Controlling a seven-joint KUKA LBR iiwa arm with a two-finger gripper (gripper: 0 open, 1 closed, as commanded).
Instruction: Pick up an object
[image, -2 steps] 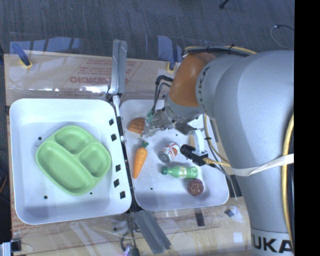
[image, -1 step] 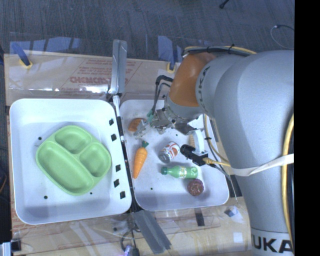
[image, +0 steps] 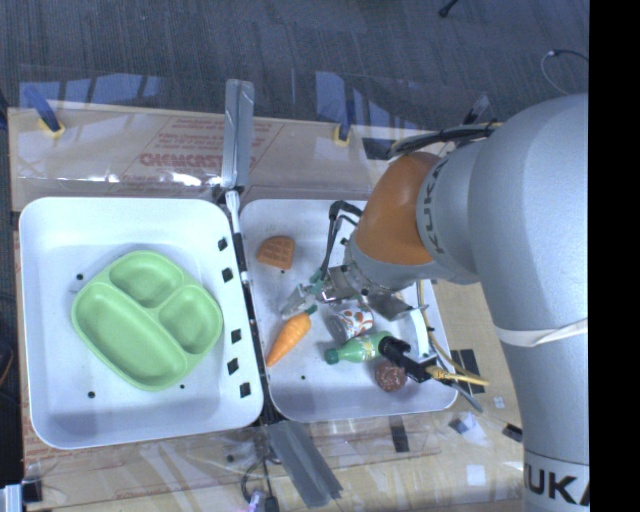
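The gripper (image: 303, 297) hung low in the right bin (image: 300, 400), just above the carrot (image: 288, 338), poised for a grab; I couldn't tell how it was set, and nothing looked held.

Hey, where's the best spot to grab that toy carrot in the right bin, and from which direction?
Probably the carrot at its thick orange middle, coming straight down, fingers closing across its width. It lies flat and slanted, with bare bin floor on both long sides. Its leafy end lies close by the gripper.

Two white bins (image: 60, 400), one green divided plate (image: 147, 318), one carrot (image: 288, 338), one green bottle (image: 355, 350), one waffle (image: 277, 252)
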